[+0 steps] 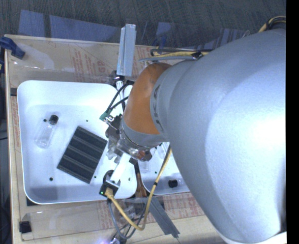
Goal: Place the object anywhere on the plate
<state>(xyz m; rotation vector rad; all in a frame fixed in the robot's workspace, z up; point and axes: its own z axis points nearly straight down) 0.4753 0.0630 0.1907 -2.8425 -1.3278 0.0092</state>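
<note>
Handling: small clear plastic bottle with black cap (44, 133) looks light, slippery; you'd grip its body.
Position: well left of gripper (120, 159), beyond dark ribbed plate (82, 154).
Gripper: opening cannot be told.

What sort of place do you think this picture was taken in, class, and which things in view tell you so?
Probably a robotics lab or test bench. A large grey arm with an orange band reaches over a shallow white bin set on a wooden bench, cables trail beneath it, and the floor around is carpeted.
</note>
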